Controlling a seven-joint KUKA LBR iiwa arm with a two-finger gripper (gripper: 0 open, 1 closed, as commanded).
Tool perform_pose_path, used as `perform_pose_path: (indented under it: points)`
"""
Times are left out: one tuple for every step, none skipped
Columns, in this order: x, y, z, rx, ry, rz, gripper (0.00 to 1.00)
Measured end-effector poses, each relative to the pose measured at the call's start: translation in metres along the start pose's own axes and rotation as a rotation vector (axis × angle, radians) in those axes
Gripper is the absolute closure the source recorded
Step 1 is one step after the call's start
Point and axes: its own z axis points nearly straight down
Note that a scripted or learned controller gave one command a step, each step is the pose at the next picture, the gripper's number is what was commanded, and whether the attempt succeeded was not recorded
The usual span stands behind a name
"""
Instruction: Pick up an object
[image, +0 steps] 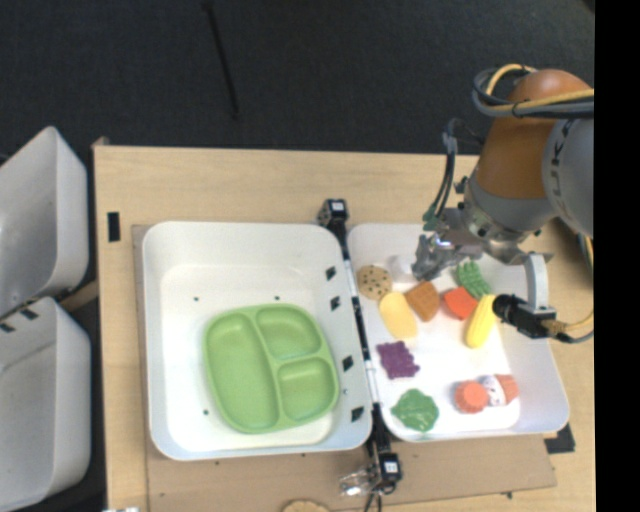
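1. You saw the toy foods in the right bin (545, 385): brown waffle (424, 300), yellow block (398, 314), cookie (374, 282)
2. Gripper (428, 256) hovered just above the waffle; finger state could not be told
3. Green tray (270, 368) lay in the left bin (175, 262)

Robotics lab test bench indicated: plywood benchtop (250, 185) fitted with two white bins (160, 300), industrial arm (520, 150) mounted alongside, toy food pieces (425, 300) laid out, dark floor (250, 70) seen around.
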Motion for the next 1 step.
perform_pose_path:
  points:
    - [0.0492, 0.0238, 0.0098, 0.0, 0.0, -0.001, 1.0]
